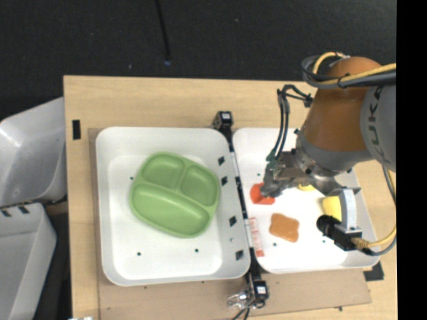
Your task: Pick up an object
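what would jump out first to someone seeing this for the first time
The big green divided plate in the left bin draws the eye first. Next comes the arm's bulky orange band above the right bin, with the hand down by a small red-orange object. Near it lie an orange-brown piece and a yellow object.

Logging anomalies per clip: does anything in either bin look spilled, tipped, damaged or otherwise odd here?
Nothing stands out. The green divided plate lies flat in the left bin. In the right bin, a red piece, an orange piece and a yellow item lie apart, with the gripper at the red piece.
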### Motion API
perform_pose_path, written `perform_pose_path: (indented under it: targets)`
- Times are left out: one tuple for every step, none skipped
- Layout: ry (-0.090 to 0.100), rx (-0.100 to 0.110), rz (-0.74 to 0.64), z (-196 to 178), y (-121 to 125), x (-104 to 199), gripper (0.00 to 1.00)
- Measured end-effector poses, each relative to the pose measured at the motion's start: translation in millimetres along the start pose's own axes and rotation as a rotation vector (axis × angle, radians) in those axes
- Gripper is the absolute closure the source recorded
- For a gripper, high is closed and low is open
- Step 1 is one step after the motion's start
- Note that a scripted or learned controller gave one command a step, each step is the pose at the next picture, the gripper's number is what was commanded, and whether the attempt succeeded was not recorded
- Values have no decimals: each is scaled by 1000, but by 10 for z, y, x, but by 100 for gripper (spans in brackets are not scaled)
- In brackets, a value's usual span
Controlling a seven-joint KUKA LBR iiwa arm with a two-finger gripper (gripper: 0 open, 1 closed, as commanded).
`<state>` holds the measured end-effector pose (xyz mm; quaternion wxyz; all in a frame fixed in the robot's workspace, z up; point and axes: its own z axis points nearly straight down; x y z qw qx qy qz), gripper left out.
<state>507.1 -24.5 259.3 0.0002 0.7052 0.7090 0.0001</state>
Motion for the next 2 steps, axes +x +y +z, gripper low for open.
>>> perform_pose_path:
  targets:
    - [2, 0, -2, 51, -80, 613, 100]
    - [1, 2, -1, 190, -142, 1137, 100]
